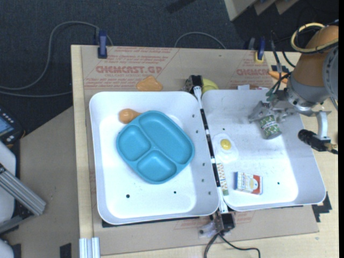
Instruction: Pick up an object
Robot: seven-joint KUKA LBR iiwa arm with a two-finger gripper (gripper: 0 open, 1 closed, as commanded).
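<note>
Floor: we see dark carpet around the tabletop (80,144), with thin cables trailing across it at the back.
Tabletop: a pale wooden board with red lettering printed along its far edge and two blue clamps (101,43) on that edge.
Left bin (107,198): white and shallow; we find a blue divided plate (155,145) lying near its middle, tilted diagonally, three compartments facing up.
Orange piece (128,115): a small rounded thing in the left bin, touching the plate's far left corner.
Right bin (301,192): white, set edge to edge with the left one along a dark seam.
Fried egg (225,144): a toy one, white with a yellow yolk, lying in the right bin near the seam.
Small box (248,183): red, white and blue, flat on the right bin's floor, nearer the front edge, apart from the egg.
Behind the bins: an orange lump (149,83) on the board behind the left bin, and a yellow-green round thing (208,85) by the top of the seam.
Arm (312,63): it reaches in from the right, over the far right part of the right bin.
Pincer (271,123): we see it closed around a small speckled green jar (270,127), which sits between the fingers low over the right bin's far area; we cannot tell whether the jar touches the floor.
</note>
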